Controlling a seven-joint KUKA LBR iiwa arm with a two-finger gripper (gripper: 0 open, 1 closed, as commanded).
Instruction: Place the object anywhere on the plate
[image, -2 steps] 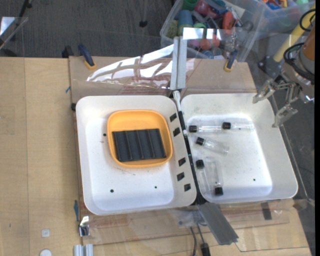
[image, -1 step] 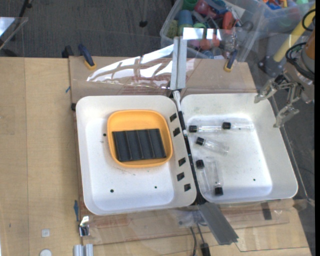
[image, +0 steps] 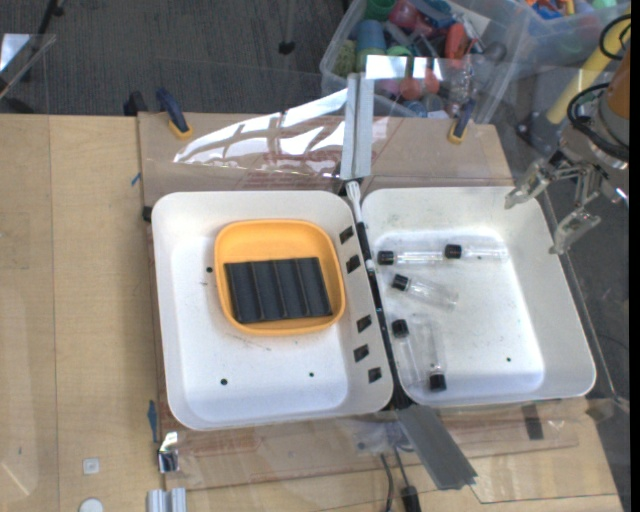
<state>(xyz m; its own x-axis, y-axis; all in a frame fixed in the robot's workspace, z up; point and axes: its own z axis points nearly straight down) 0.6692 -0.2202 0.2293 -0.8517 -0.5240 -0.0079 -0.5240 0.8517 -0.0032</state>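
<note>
You're still pre-grasp: gripper (image: 555, 205) hangs wide open at the frame's right edge, so drop onto a vial (image: 447, 254), then head left to the plate (image: 335, 262).

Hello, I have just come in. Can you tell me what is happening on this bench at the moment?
A robot arm is meant to put an object on the orange plate, which sits in the left bin with a black ridged insert in it. Several clear tubes with black caps lie loose in the right bin. The gripper is at the upper right edge of that bin, above the rim, with nothing between its fingers. Nothing has been moved to the plate yet.
</note>
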